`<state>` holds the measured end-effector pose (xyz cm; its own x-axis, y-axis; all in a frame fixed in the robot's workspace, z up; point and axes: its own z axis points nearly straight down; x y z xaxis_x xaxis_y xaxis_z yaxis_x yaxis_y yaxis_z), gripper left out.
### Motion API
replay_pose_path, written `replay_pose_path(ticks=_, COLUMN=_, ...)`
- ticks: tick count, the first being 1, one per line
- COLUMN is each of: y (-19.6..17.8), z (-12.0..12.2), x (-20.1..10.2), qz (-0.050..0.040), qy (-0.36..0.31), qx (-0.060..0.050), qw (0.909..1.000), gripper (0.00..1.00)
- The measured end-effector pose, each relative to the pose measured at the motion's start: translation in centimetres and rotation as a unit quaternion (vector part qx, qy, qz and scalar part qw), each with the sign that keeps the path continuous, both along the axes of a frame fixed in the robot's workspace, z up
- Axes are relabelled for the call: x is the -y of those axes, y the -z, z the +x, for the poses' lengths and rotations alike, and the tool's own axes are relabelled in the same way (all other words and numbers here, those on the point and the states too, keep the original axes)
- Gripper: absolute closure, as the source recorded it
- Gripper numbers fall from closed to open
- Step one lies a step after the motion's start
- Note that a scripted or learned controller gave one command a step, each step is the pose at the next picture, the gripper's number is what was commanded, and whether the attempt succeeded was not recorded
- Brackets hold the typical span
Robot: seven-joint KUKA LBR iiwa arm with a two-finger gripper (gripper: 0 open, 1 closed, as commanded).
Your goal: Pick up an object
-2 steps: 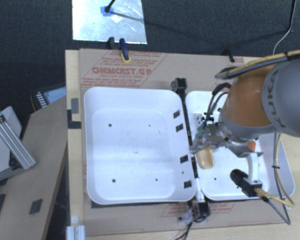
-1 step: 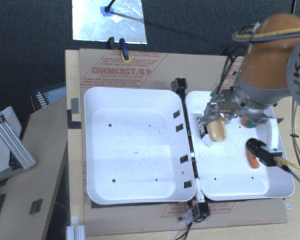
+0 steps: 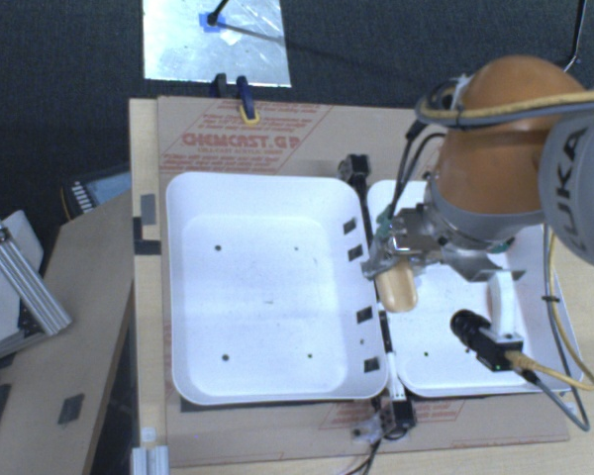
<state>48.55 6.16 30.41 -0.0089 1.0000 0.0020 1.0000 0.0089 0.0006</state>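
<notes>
A small tan, rounded object (image 3: 398, 289) shows at the left side of the right bin (image 3: 445, 369), close to the divide between the two bins. My gripper (image 3: 387, 262) sits directly above and against the object's top end, low over the bin. The arm's orange band and grey wrist cover most of the right bin's far half, so anything under them is hidden. Whether the tan object is gripped or just lying below the gripper is unclear from this angle.
The left bin (image 3: 193, 265) lies to the left of the gripper. Black clips (image 3: 366, 315) line the seam between the bins. A foil-covered sheet (image 3: 216, 28) lies beyond the bench's far edge, with a blue clamp (image 3: 246, 95) near it.
</notes>
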Motion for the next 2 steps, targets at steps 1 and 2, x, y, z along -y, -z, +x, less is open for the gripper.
replay_pose_path(ticks=1, y=-14.5, z=1.8, x=-0.8, qz=0.0009, qy=0.001, qx=0.010, qw=1.0000, gripper=1.00)
replay_pose_path(ticks=2, y=-23.1, z=0.1, x=-4.5, qz=0.0010, qy=0.000, qx=0.005, qw=1.0000, gripper=1.00)
